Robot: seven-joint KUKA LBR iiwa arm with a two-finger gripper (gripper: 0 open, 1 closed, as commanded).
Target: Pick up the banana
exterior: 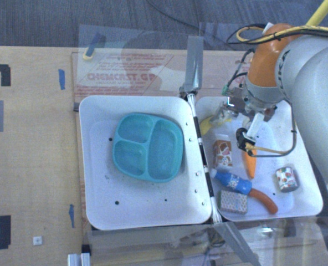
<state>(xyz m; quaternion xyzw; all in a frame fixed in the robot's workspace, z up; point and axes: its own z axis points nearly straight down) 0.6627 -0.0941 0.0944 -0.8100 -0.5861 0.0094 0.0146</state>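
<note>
Camera view: two white bins sit side by side on the bench. The left bin (pixel 97 204) holds a teal plate (pixel 148 147) with three compartments, lying flat near the bin's centre.

The right bin (pixel 311 201) holds the loose items. The banana (pixel 206 124) lies at the far left corner of this bin, against the divider between the bins; only a small yellow part shows, the rest hidden by the gripper. The gripper (pixel 226 112) hangs low over that corner, just beside or on the banana. Contact cannot be confirmed. Whether the tool is apart or together cannot be told; the wrist body blocks the tips.

The arm (pixel 297 65) enters from the right, its orange band (pixel 266 54) directly above the wrist.

Other items in the right bin: a brown carton (pixel 223 153) near the banana's near side; a carrot (pixel 250 164) right of the carton, pointing toward the near edge; a blue bottle (pixel 234 182) lying flat; a grey sponge (pixel 233 201) at the near left; a sausage (pixel 263 200) just right of the sponge; a strawberry-print can (pixel 286 179) at the right, well apart from the banana.
</note>
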